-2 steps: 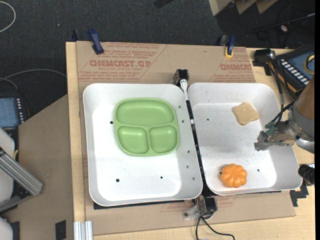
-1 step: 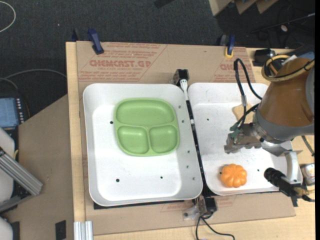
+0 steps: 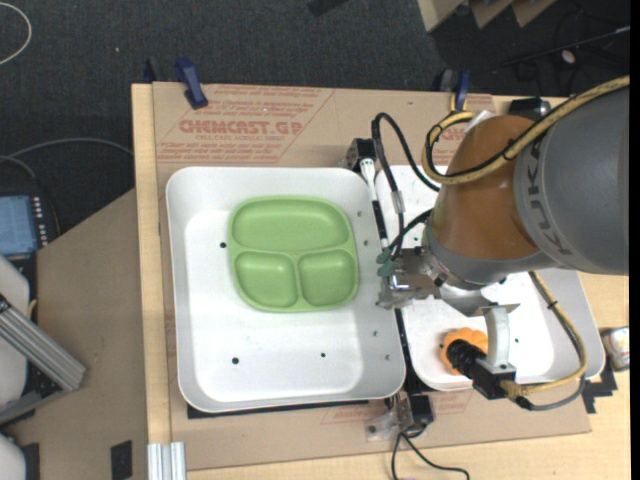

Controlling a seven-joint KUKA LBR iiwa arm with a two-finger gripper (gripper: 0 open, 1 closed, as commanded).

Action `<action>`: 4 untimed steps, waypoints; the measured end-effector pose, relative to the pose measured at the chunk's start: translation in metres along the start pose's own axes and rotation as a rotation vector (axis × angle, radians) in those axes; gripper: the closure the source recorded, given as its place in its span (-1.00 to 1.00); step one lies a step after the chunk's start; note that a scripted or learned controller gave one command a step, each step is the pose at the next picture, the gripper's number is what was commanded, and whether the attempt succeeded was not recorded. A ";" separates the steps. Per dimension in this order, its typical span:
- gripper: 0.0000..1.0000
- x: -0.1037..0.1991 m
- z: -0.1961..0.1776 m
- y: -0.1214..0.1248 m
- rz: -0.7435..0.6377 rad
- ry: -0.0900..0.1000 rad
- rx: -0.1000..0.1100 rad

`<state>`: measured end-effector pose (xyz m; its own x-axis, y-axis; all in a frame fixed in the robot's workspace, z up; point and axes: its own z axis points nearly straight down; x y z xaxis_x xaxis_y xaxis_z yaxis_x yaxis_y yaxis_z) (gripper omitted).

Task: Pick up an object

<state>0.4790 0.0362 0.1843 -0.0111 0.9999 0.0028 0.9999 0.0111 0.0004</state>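
Hidden beneath my own grey and orange wrist (image 3: 480, 218), my gripper (image 3: 396, 282) hangs at centre right of the frame, over the seam where the two white bins meet. From this high, slanted view I cannot tell whether it is open or closed, and nothing can be seen held in it.

Two things are on offer. A green divided plate (image 3: 295, 251), with one long compartment and two smaller ones, lies flat in the upper middle of the left bin (image 3: 190, 298), just left of my gripper. A small orange object (image 3: 462, 345) sits in the right bin (image 3: 545, 353), at lower right of the frame, partly covered by my arm, so its shape is unclear.

I judge the step in hand to be choosing a target and lining up above it. The plate looks broad and shallow, so a pinch across its middle would likely fail. The near rim or a raised divider seems the better hold. The orange object looks small enough to close around, but I would need to move clear of the seam first.

To do this well, I should centre directly above the chosen spot, descend straight, and keep away from the bin walls, which could catch me or tip the plate.
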 end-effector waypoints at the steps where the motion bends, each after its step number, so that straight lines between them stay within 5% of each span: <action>1: 1.00 0.009 -0.106 0.002 0.007 -0.001 -0.012; 2: 1.00 -0.002 -0.197 0.002 0.010 -0.002 -0.013; 3: 1.00 0.078 -0.183 0.001 0.002 -0.001 0.003; 4: 1.00 0.067 -0.152 0.044 0.014 -0.004 0.004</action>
<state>0.5220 0.1037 0.3361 0.0025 1.0000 -0.0012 1.0000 -0.0025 -0.0036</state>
